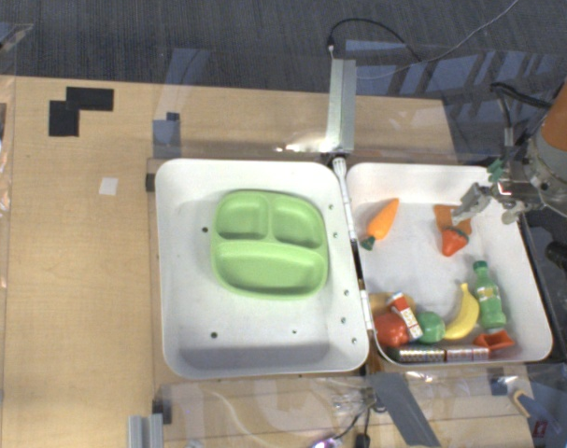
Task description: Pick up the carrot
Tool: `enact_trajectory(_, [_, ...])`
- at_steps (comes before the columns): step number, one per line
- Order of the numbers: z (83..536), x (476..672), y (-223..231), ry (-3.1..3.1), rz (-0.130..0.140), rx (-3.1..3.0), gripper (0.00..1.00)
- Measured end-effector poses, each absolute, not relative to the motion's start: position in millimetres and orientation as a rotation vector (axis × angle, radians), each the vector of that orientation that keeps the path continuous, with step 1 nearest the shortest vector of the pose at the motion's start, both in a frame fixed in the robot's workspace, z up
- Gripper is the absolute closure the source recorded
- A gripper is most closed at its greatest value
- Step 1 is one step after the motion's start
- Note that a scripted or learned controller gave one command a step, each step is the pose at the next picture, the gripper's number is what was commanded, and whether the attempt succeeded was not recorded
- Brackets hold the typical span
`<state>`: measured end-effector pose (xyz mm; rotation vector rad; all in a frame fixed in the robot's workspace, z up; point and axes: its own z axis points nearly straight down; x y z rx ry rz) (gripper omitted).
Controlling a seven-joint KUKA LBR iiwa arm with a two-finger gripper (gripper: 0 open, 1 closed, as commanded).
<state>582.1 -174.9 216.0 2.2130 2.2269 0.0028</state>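
Carrot (382, 220) lies untouched at the right bin's (535, 292) far left, well apart from the gripper (486, 200) at the far right; finger state cannot be told.

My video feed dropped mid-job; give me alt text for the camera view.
The carrot lies untouched at the right bin's left side, while the claw hovers over the bin's upper right near a strawberry. A green divided plate sits in the left bin.

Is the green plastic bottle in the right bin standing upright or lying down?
Lying down. The green plastic bottle rests on its side on the right white bin's floor, cap pointing toward the far wall, beside the yellow toy banana.
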Motion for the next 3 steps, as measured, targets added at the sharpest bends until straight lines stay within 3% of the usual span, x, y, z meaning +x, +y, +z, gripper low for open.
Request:
enact_trajectory(1, [149.6,595.8,-102.3,2.304,0.003,2.133,0.00])
enact_trajectory(2, [91.0,619.9,-83.5,2.413,0.008,2.003,0.00])
enact_trajectory(3, [90.0,562.9,-96.0,2.412,0.012,1.998,0.00])
